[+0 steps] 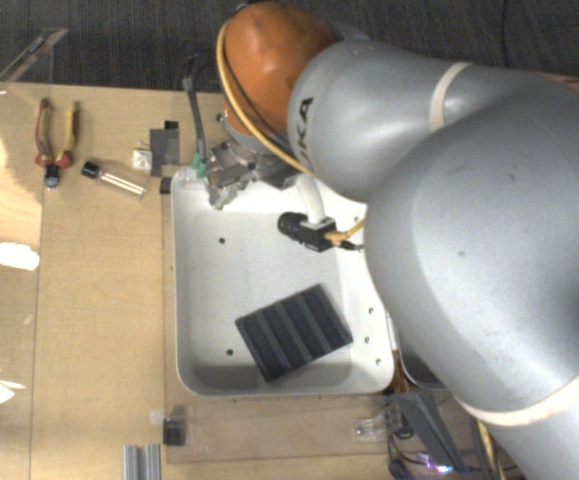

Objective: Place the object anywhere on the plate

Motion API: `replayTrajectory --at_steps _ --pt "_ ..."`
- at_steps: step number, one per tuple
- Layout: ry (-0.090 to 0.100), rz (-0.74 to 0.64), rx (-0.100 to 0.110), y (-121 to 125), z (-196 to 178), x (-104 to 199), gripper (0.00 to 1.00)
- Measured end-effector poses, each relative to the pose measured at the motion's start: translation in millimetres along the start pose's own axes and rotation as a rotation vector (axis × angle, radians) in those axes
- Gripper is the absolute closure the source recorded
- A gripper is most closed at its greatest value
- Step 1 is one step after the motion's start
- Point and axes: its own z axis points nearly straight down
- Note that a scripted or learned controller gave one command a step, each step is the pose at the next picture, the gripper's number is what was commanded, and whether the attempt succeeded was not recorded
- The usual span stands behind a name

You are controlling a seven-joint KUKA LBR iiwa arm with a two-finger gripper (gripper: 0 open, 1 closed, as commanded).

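Camera view, operator: your gripper [224, 176] is up at the far corner of the white bin [201, 298], tucked under the orange band [269, 48] and the wrist, and you can't tell from this angle whether it's spread or pressed together, or whether anything sits in it. The metal tip hangs right by the bin's top-left rim. Down on the bin floor, toward the near side, lies a dark ribbed rectangular block [293, 332], flat and turned at a slant, well apart from the gripper. A black cable connector [307, 230] with a white lead dangles off the arm over the middle of the bin, between the gripper and the block. Your big grey arm [469, 218] covers the right side of the bench and everything beneath it. Off to the left, on the wooden bench [99, 318], you've got red-handled pliers [55, 140], a small clear vial [114, 177], and a small black-and-white fitting [159, 149] just beside the bin's corner.
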Motion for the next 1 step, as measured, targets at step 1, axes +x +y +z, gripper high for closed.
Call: replayTrajectory --at_steps 1 --pt "-0.003 -0.467 -0.012 -73.3 58.7 38.8 1.0"
